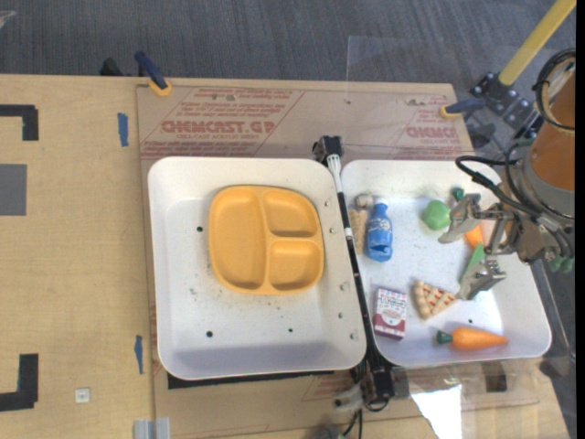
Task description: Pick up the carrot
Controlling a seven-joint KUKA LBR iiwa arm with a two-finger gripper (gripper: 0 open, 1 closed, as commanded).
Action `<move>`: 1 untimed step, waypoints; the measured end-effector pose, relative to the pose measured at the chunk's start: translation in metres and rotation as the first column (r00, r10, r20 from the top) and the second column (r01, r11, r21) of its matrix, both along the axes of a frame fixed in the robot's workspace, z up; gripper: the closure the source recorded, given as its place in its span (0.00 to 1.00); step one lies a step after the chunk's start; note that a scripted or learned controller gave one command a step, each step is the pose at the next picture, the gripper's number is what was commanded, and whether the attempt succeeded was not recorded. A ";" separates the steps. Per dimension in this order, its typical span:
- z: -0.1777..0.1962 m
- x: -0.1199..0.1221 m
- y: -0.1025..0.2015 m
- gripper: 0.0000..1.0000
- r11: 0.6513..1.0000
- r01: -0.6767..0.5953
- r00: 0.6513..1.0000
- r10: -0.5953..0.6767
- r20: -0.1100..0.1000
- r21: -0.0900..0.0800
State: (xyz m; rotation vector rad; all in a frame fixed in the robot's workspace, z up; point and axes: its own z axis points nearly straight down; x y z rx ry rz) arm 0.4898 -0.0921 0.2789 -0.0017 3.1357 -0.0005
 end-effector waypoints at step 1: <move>-0.090 0.089 -0.072 0.00 1.000 -0.003 1.000 0.003 -0.007 0.001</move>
